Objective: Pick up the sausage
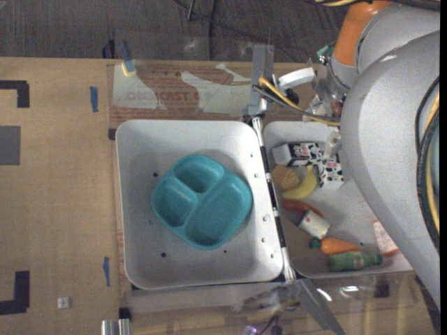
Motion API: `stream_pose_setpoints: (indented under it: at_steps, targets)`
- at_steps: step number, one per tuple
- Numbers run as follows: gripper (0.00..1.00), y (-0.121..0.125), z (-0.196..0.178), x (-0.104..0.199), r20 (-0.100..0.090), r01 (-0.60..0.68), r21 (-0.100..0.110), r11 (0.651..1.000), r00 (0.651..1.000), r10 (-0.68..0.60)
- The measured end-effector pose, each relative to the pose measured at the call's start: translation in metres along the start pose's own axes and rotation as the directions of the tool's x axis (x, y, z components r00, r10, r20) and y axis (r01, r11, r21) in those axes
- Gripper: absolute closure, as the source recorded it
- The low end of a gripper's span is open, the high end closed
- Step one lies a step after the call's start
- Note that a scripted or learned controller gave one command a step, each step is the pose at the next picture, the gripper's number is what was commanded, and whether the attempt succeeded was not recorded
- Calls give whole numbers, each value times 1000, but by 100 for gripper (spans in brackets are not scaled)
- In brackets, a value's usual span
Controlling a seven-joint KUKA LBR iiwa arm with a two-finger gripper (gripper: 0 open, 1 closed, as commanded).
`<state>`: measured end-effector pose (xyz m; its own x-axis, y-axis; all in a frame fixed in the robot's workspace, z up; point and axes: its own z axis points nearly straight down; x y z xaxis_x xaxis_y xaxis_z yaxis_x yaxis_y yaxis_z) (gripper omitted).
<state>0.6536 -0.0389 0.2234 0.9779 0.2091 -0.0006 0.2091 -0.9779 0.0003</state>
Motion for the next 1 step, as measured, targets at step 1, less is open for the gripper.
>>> stream_pose_setpoints:
  at_steps: [1]
  targets:
    - [0,-8,6,5,3,70,2,998,998,-70]
